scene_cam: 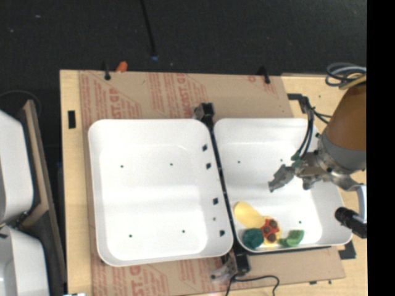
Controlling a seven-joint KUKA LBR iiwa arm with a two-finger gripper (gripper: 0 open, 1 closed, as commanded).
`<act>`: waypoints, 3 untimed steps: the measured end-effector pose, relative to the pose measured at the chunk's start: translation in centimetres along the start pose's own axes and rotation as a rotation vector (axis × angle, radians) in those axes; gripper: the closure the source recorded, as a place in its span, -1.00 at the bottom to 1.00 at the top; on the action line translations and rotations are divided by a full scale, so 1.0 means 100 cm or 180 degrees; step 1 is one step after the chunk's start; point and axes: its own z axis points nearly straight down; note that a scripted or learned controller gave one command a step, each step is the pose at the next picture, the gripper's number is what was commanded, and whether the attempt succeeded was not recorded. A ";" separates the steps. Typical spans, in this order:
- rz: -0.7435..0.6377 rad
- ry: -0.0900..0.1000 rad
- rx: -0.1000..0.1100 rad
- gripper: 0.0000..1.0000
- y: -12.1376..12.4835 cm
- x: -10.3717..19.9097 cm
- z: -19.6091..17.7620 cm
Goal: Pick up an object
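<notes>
Your gripper (pixel 279 180) hangs with fingers spread, holding nothing; pinch the light, smooth yellow toy (pixel 247 213) across its middle.

Dark floor (pixel 185 23) around a cardboard-topped bench (pixel 154 97) — black cable (pixel 147 23) trailing (upper middle), white furniture (pixel 12 171) at left
</notes>
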 end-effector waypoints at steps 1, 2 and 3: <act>-0.0003 -0.0003 -0.0020 -1.00 0.001 0.000 -0.003; -0.0002 0.0000 -0.0001 -1.00 0.002 0.001 0.060; -0.0002 0.0000 -0.0004 -1.00 0.001 0.000 0.112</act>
